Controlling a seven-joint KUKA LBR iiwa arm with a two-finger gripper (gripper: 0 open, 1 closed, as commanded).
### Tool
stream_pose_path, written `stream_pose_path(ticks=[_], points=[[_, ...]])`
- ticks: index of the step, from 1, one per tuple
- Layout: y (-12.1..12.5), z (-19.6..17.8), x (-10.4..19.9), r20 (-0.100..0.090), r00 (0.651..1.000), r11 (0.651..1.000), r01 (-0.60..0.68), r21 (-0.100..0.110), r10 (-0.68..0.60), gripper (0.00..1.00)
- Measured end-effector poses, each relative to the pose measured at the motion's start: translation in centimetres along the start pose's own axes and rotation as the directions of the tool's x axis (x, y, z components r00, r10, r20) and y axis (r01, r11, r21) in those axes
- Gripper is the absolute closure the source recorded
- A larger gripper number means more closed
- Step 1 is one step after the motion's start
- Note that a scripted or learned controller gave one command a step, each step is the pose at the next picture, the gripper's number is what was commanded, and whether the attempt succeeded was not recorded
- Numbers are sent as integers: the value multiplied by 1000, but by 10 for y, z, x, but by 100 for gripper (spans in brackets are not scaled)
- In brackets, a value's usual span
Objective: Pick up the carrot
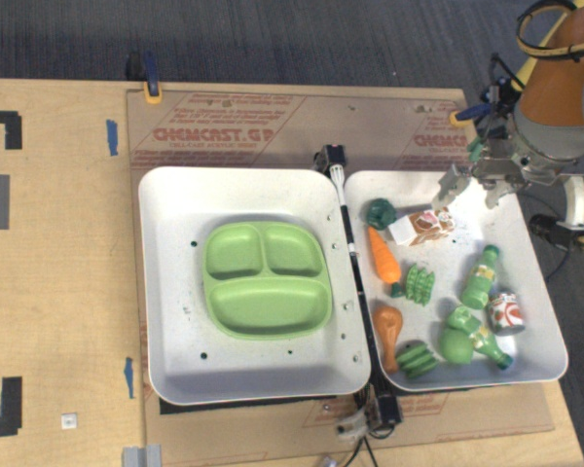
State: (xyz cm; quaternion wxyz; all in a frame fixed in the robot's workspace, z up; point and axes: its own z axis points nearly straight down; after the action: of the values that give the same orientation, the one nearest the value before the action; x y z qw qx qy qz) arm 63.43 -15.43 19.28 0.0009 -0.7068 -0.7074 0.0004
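The carrot (383,253) lies in the right-hand bin (535,290), close to that bin's left wall, just right of the middle of the frame. Its long axis runs from upper left to lower right, with the green leafy top (379,211) at the upper end and the orange tip pointing down toward a small green ridged toy (419,285) that sits just beside it. The pincer (474,189) hangs over the upper right part of the same bin, so the carrot is to its lower left, with a small white and red packet (423,226) lying between the two. Its fingers look spread somewhat apart, and nothing is between them. Judging from this, the reach calls for a move leftward and down the frame, then a close across the carrot's narrow width. Further down the bin are a second orange piece (387,327), a green bottle (481,276), a red and white ball (506,311) and more green toys. The left-hand bin (170,290) holds a green divided plate (267,279). Both bins rest on a cardboard sheet (224,129) on the pale wooden worktop (58,261), with dark carpet (273,17) across the top of the frame.
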Motion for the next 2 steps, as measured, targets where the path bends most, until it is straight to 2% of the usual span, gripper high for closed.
stream_pose_path(ticks=[1,2], points=[[1,65,42,9,998,998,-56,-26,56,0],[-61,102,60,1,992,992,-125,-15,125,0]])
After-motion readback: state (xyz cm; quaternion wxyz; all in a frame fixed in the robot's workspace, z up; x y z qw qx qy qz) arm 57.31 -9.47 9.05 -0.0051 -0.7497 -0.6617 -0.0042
